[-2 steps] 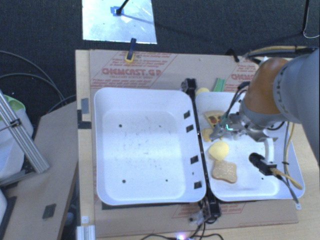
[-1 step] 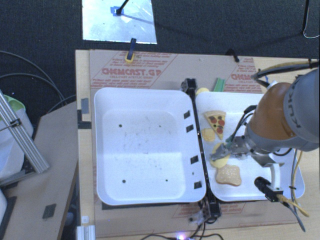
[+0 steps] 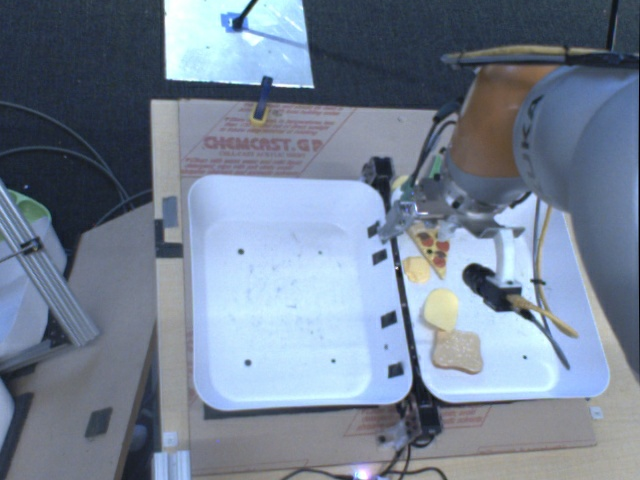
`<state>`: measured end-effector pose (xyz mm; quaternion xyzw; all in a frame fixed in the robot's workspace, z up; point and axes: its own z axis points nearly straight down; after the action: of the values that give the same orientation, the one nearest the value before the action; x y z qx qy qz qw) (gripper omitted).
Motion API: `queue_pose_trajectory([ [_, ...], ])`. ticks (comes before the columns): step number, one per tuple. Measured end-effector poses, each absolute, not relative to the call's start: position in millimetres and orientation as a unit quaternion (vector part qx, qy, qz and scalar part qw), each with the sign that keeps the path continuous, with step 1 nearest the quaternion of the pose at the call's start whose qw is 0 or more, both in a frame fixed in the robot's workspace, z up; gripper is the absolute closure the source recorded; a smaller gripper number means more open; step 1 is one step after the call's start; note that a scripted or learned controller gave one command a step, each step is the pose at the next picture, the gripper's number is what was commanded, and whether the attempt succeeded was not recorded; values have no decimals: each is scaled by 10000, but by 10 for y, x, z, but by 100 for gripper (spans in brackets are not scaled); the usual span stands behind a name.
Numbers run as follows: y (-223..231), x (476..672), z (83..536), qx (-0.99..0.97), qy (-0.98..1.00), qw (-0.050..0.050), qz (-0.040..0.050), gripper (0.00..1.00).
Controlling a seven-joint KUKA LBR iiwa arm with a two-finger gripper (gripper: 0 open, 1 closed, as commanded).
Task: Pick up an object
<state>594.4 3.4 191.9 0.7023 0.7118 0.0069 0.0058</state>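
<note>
the left bin [image 3: 290,298] lay bare; the pickings sat in the right bin [image 3: 560,368]: a pizza slice [image 3: 430,248], a yellow chip [image 3: 442,310], a toast slice [image 3: 457,351]. the gripper [image 3: 415,213] hung low at that bin's near-left corner, just over the pizza slice, so the step looked like the descent to grasp. how far it stood spread could not be told; nothing showed pinched in it. next, probably, a closing on the slice and a lift.
</note>
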Motion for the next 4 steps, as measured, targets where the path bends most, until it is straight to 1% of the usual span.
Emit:
queue_pose_trajectory([
  [1,13,5123,1838,7072,7071,-19,-11,0],
  [2,-693,4895,2030,7093,7049,16,-2,0],
  [3,-914,4848,923,7078,7064,-24,-20,0],
  [4,-919,5785,1112,7047,7095,47,33,0],
])
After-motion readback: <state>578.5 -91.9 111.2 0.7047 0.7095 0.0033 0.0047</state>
